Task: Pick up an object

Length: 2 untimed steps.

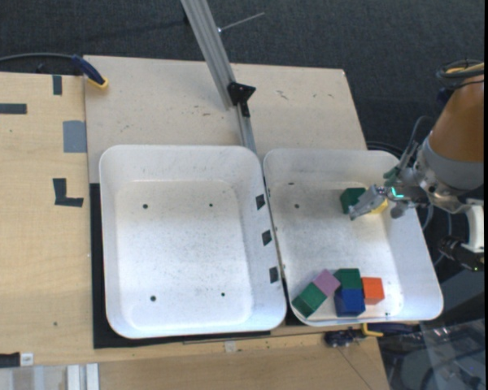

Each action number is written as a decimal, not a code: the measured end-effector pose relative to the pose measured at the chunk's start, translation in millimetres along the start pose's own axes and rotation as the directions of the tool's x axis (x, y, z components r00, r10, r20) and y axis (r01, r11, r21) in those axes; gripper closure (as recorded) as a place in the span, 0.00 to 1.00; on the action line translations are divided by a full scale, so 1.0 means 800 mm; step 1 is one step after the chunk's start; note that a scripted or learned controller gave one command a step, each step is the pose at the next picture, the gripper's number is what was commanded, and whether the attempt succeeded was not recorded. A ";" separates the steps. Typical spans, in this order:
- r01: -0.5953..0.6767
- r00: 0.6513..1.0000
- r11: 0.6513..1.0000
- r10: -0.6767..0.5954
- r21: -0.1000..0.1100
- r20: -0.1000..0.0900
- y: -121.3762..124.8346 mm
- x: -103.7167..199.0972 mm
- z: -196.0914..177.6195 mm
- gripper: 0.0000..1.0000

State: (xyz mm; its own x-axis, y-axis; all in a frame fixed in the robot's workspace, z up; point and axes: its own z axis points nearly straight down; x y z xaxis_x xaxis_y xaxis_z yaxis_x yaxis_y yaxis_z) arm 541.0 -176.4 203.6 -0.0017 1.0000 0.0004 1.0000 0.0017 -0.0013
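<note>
My gripper (372, 202) reaches in from the right over the right bin (411, 254), in its far right part. A dark green block (350, 197) sits right at the gripper's left tip, and a bit of something yellow (381, 207) shows under the gripper. Whether either one is held is unclear. Along the bin's front edge lie a green block (311, 300), a pink block (326, 283), another dark green block (347, 278), a blue block (350, 301) and an orange block (373, 289), packed close together.
The left bin (114, 218) stands beside the right one, with black clips (266, 236) on the shared rims. A slanted metal bar (215, 51) runs down from the top to the bins' far edge. A blue and yellow clamp (90, 71) lies at the far left.
</note>
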 end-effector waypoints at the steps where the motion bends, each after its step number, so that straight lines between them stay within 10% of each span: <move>1: -0.001 1.000 1.000 0.001 0.005 0.000 0.001 -0.005 0.056 0.00; 2: 0.000 1.000 1.000 0.000 0.007 -0.001 -0.002 0.009 0.129 0.00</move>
State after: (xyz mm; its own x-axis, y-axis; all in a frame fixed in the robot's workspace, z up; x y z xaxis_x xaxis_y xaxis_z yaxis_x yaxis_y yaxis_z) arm 539.2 -169.1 100.5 -0.0017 1.0000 0.0017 1.0000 0.0017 -0.0078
